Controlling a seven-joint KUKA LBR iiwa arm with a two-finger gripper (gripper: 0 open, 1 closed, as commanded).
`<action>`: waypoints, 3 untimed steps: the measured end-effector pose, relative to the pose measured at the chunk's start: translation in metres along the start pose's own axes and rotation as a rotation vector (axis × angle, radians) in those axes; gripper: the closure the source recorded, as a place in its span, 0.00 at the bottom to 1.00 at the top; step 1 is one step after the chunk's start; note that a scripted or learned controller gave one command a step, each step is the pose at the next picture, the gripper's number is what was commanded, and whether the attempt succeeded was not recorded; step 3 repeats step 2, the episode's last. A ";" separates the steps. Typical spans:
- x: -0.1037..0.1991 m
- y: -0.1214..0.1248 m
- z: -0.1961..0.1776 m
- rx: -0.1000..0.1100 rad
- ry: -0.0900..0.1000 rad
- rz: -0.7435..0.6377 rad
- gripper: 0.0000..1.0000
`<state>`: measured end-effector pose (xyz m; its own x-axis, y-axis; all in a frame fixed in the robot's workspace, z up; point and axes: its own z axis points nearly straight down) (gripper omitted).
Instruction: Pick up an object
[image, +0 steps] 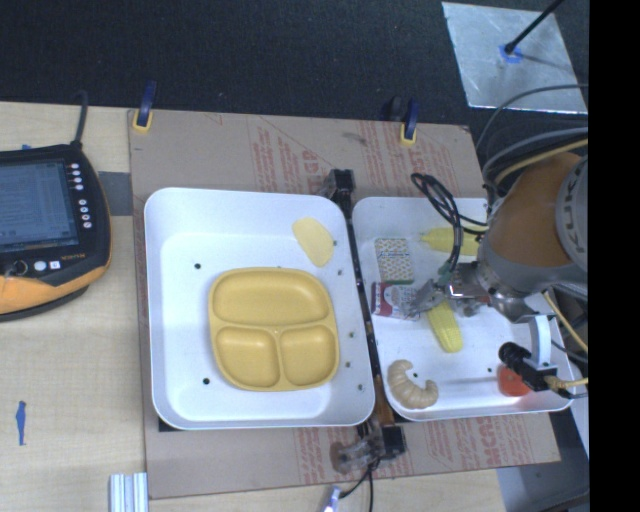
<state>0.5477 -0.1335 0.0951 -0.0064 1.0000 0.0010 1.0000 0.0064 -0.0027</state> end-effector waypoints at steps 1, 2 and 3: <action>0.000 0.001 -0.011 -0.001 0.000 -0.004 1.00; 0.081 -0.010 -0.097 0.000 -0.001 -0.001 1.00; 0.081 -0.010 -0.097 0.000 -0.001 -0.001 1.00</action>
